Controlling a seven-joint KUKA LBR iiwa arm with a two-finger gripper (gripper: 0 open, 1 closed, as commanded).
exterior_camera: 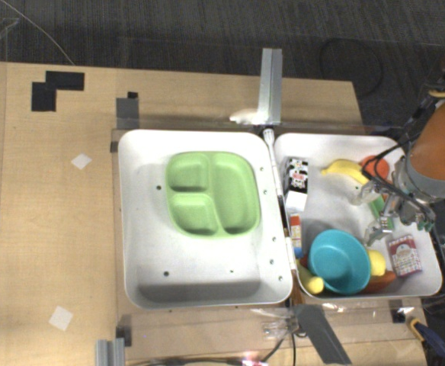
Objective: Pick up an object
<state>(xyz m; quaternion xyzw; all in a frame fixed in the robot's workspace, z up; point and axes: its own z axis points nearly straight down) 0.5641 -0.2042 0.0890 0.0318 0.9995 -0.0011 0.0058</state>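
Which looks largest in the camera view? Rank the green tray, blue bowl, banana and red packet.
1. green tray
2. blue bowl
3. banana, partly hidden by the arm, so unsure
4. red packet, close to the banana in look

Arm (440, 147) cut off at right edge. Hand (382, 219) too blurred to read. Small items partly hidden under blue bowl (340, 260). Label print on red packet (404, 255) illegible.
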